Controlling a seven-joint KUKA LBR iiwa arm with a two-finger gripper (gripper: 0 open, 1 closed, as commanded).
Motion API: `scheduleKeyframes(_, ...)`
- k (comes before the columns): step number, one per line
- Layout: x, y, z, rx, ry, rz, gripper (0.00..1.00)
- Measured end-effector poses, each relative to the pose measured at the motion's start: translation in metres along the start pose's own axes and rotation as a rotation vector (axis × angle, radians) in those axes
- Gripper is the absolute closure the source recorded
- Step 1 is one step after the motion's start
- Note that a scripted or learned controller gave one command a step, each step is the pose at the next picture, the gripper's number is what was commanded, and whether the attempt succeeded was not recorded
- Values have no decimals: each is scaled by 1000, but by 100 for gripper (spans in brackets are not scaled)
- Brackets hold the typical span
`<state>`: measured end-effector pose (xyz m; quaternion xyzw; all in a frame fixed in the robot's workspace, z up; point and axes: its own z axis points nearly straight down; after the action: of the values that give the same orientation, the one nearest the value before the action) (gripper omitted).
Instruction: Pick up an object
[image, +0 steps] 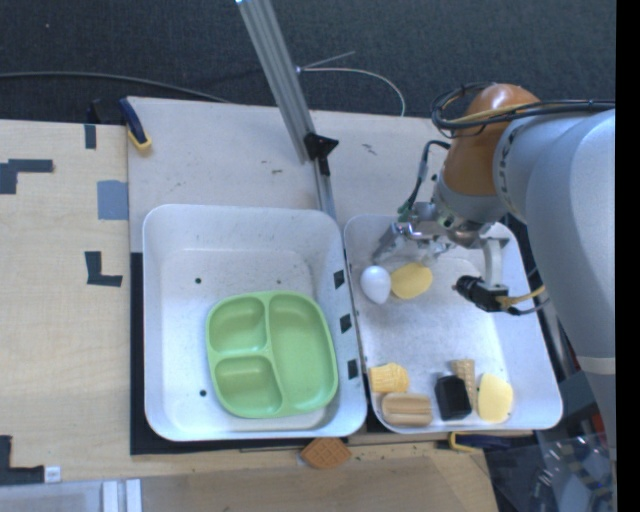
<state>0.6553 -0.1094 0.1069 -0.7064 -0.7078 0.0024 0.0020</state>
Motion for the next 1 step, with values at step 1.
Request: scheduleKeyframes(1, 1, 1, -13, -4, 0, -2, 100)
